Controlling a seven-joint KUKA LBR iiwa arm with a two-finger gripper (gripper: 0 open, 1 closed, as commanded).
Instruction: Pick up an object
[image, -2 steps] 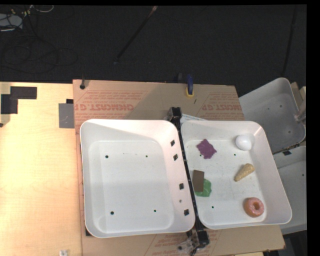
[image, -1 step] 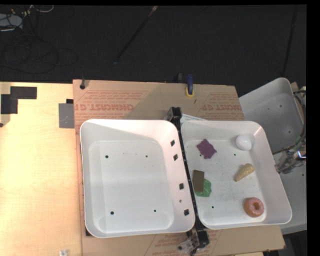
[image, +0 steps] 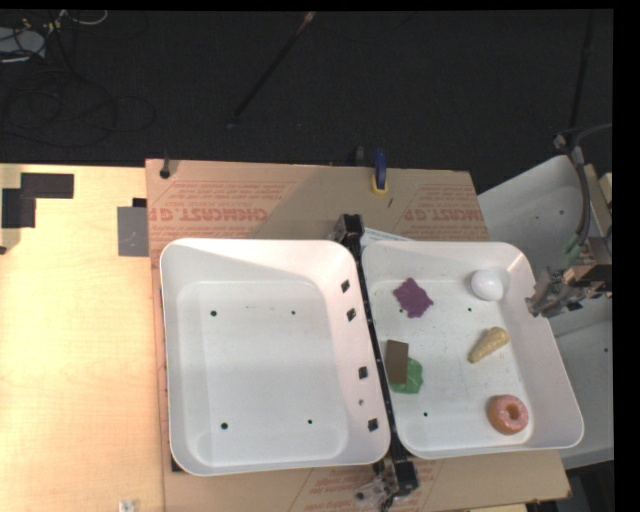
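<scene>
Fingers (image: 548, 298) state unclear, at right bin (image: 560, 370) rim nr white ball (image: 487, 285), cone (image: 488, 344), donut (image: 508, 414).

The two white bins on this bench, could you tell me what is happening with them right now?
A robot arm is meant to pick up an object. Its gripper sits at the right edge of the right bin, holding nothing that can be seen. That bin holds a white ball, a purple piece, a yellow cone-like item, a pink ring, and a brown block on a green piece. All lie untouched.
</scene>
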